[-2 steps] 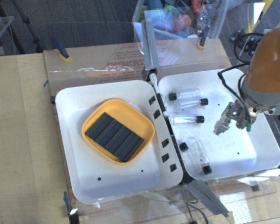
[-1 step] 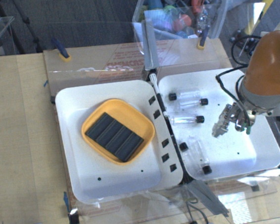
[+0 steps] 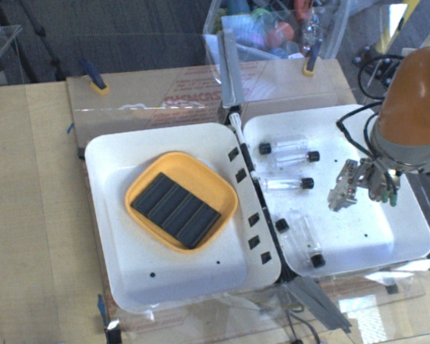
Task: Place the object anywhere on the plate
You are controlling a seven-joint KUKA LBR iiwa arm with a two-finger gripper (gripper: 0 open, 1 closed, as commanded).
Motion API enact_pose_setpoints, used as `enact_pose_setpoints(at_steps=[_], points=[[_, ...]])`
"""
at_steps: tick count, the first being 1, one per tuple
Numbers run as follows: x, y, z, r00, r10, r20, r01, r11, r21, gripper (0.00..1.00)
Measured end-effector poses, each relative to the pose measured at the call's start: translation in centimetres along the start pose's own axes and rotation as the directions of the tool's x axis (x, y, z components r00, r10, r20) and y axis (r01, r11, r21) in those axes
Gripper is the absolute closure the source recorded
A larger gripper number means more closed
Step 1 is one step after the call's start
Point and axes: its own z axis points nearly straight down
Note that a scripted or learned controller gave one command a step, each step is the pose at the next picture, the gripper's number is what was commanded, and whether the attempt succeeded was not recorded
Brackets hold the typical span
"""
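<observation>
**The lowest tube (image 3: 304, 236) lay closest to us, and the pincer (image 3: 344, 190) hung over the right bin (image 3: 405, 240).**
Three clear tubes with black caps lay in that bin. The lowest tube sat at about seven o'clock from the pincer, and its long side ran up and down. The middle tube (image 3: 287, 185) lay at about nine o'clock from the pincer, near it, with its long side running left to right. The top tube (image 3: 289, 147) lay at about ten o'clock. I could not tell if the pincer was wide or narrow, and nothing showed between its tips. The yellow plate (image 3: 212, 177) sat in the left bin (image 3: 128, 291), far off at nine o'clock. I think the middle tube was the easiest to reach, because it lay nearest.
</observation>
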Motion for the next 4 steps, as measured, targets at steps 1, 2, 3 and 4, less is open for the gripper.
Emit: enact_pose_setpoints(at_steps=[1,2,3,4], points=[[1.3,-2.0,-0.3,0.996,-0.093,-0.004,0.093,0.996,0.000,1.00],[4.2,-5.0,0.2,0.987,-0.161,-0.004,0.161,0.987,0.000,1.00],[3.4,-8.1,0.1,0.963,-0.270,0.001,0.270,0.963,0.000,1.00],[2.1,-11.3,0.3,0.923,-0.386,0.002,0.386,0.923,0.000,1.00]])
